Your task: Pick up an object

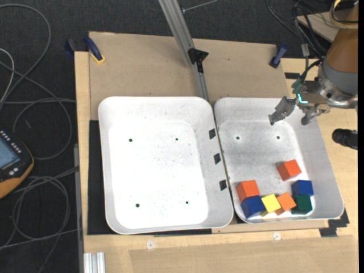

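Nothing is lifted yet. The two-finger end effector [294, 111] hangs spread and bare above the far end of the right shallow white plastic bin [327, 175]. The small coloured cubes [274, 196] all lie clustered in that bin's near right corner, so reaching and gripping remain. The left white bin [114, 152] sits beside it on the pale wooden worktop [142, 56], with dark carpet [40, 50] and loose cables around.
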Tool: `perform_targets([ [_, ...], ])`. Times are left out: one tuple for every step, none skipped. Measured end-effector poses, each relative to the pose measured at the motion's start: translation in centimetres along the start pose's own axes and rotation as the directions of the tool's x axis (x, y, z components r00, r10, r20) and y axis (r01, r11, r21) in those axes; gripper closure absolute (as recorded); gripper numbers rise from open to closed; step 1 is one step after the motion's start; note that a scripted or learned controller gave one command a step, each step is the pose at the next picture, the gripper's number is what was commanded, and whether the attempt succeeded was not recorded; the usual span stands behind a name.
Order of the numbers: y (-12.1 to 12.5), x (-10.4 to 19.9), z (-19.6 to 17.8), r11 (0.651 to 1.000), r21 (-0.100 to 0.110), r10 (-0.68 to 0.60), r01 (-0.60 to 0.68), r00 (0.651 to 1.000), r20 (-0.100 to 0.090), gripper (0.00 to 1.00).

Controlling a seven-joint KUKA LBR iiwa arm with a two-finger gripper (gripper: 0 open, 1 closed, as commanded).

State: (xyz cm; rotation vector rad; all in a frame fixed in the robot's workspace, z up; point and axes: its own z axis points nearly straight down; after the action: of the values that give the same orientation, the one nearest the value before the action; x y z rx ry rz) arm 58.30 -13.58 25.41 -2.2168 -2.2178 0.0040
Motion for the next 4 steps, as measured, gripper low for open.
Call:
perform_targets([
  [0.1,0.0,-0.2,1.0,-0.005,0.0,0.0,1.0,0.001,0.0],
  [-0.5,0.4,5.9,1.0,0.002,0.001,-0.001,1.0,0.0,0.0],
  [0.3,0.0,10.8,1.0,0.001,0.001,-0.001,1.0,0.0,0.0],
  [0.2,0.1,15.8,1.0,0.001,0.001,-0.001,1.0,0.0,0.0],
])
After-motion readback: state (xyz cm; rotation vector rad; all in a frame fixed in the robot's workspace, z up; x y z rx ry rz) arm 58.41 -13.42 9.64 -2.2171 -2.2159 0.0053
